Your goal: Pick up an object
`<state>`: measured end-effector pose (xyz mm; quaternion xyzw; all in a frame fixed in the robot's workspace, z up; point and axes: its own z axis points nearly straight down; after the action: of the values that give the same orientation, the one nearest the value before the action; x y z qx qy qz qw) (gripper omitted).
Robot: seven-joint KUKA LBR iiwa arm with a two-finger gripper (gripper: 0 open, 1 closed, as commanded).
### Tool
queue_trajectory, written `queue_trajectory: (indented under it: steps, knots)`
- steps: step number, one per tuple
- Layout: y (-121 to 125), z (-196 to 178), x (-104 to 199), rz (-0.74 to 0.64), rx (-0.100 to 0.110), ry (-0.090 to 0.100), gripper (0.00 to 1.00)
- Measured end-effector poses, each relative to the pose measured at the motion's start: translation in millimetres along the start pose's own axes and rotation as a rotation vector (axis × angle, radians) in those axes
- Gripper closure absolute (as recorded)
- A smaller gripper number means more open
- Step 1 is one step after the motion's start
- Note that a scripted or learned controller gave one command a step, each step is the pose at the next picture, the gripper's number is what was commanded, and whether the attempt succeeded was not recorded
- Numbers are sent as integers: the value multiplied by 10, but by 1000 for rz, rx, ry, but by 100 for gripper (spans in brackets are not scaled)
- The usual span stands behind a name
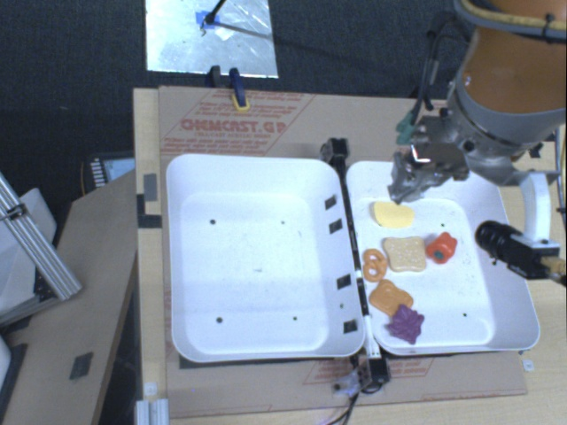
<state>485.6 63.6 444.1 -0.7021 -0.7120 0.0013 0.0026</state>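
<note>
White right bin [509,264]; flat pale-yellow piece [392,214] beneath gripper [406,189]; jaws' state unclear

One fixed overhead camera, looking down at a slant.

I watch from above the bench's near edge, tilted toward the far side, so the left bin [252,255] and right bin [469,308] both fit in full, at middling distance. The arm [509,60] enters from my right, its upper part cropped by the frame's top corner. Dark floor lies beyond the bench.
</note>
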Motion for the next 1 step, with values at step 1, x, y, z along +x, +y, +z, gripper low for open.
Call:
queue_trajectory:
  steps: [1]
  knots:
    - [256,864,560,5,2,-2,100]
